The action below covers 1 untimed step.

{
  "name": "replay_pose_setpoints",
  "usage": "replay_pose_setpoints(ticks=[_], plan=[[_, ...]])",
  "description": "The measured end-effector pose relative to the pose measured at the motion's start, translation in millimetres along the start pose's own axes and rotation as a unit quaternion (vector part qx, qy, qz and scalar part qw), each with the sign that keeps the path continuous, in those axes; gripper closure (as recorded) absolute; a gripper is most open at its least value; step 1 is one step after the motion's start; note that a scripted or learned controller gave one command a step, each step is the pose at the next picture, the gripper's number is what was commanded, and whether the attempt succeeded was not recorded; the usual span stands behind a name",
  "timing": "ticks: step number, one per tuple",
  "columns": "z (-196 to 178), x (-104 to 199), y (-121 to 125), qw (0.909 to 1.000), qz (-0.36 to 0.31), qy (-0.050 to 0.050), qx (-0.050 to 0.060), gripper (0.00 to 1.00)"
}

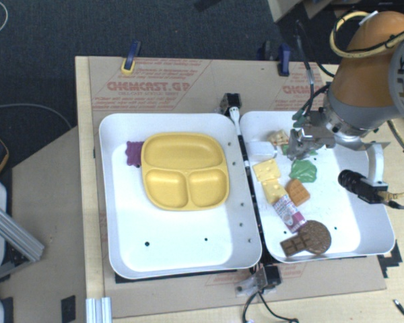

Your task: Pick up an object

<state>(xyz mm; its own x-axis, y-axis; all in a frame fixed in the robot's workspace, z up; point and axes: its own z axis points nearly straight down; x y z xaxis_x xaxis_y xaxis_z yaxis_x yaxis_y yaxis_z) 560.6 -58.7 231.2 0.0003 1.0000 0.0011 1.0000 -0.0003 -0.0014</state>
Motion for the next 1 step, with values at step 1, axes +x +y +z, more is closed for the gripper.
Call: replay_pose_setpoints(ticks=[1], plan=[[-1.6, 10.3, -6.9, 1.0000, -0.001, 0.001, 0.001, 1.00]])
